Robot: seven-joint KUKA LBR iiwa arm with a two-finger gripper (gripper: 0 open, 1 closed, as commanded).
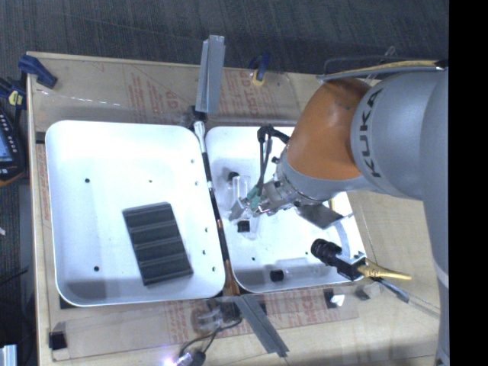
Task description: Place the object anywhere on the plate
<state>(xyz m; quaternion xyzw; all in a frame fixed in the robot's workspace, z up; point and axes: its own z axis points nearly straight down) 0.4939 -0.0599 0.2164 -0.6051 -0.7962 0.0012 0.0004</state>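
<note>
Over the right bin (229, 265) I hang my gripper (248, 208), its grip unreadable; the plate (156, 242) sits in the left bin (65, 151), while the object's location escapes me.

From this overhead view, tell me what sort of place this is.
Probably a robotics lab test bench: a KUKA arm reaches over two white bins on a wooden bench, with clamps at the edge.
</note>
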